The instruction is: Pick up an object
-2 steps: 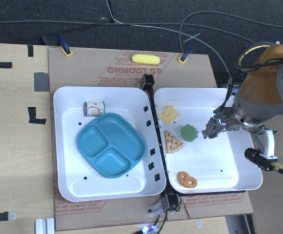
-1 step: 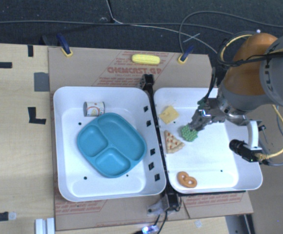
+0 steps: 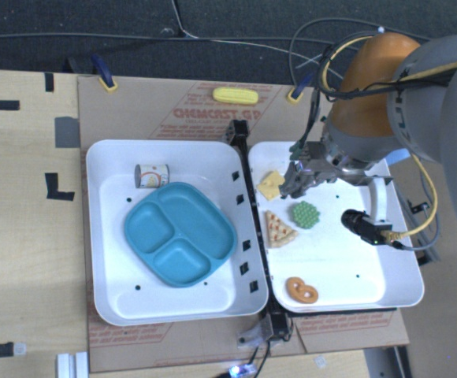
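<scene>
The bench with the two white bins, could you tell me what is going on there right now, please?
A grey KUKA arm with an orange band reaches in from the right, its claw low over the right bin, just beside the yellow cheese piece and above the green ball. Nothing is visibly held. A pizza slice and a pretzel also lie in that bin. The left bin holds a blue divided tray and a small can; a yellow corn cob lies on the cardboard behind.

A grey arm is seen, banded in glossy orange (rounded, almost bulbous) above the wrist; thin black and yellow cables are looped around it, and dark metal gripper hardware is fitted below.
</scene>
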Motion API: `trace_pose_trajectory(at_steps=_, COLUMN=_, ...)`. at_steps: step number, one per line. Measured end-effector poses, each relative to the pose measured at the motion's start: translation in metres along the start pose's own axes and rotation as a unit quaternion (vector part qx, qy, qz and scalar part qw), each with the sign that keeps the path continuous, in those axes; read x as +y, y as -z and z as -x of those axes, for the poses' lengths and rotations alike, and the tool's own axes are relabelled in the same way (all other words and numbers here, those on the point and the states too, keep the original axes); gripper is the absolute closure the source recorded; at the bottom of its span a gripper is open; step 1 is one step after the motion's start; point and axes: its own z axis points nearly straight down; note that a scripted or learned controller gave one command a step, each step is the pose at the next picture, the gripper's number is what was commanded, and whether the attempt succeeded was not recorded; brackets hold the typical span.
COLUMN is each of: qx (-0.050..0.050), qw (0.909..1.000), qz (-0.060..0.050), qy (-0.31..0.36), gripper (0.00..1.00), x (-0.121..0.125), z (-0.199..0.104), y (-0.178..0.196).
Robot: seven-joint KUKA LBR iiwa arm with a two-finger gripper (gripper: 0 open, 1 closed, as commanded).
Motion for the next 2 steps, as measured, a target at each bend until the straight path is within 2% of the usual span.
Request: trace_pose_trajectory(at_steps=2, qx=0.000, qw=1.0000, qz=0.000, qy=0.000, gripper=1.00, x=0.048, z=-0.104, y=0.013)
